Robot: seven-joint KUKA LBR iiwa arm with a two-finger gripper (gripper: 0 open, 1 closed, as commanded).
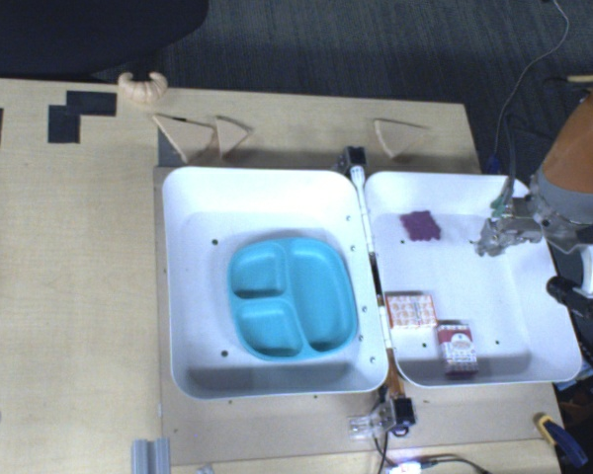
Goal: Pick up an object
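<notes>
- Nearest the camera, at about five o'clock in the view, a small red and white carton [458,348] lies flat near the front wall of the right-hand shallow white plastic bin [534,363].
- Just beside it, toward ten o'clock from the carton, lies a flat white packet printed with small red squares [410,310], close to the divider between the two bins.
- At about seven o'clock sits the left-hand shallow white plastic bin [193,265], holding a turquoise plastic meal tray with three compartments [293,296].
- Farther back in the right bin, at about two o'clock from the view's centre, a small dark purple crumpled object [420,225] rests on the bin floor, well apart from the two packets.
- At three o'clock, the grey metal two-finger gripper [493,237] hangs over the right bin, at three o'clock from the purple object and clear of it. Whether its claw is apart or together I cannot tell; the tips are too small and blurred. Nothing is visibly held.
- Behind the gripper, the orange band of the arm [585,146] enters from the right.
- Farthest away, on the pale wooden bench [69,265], three folded tan card wedges [217,134] stand behind the bins.
- Risks, as a judgement: no object lies directly under the gripper, so a straight descent would likely close on bare floor.
- The two packets lie flat, so fingers may slide over them without gripping.
- The purple object looks soft and could be nudged aside.
</notes>
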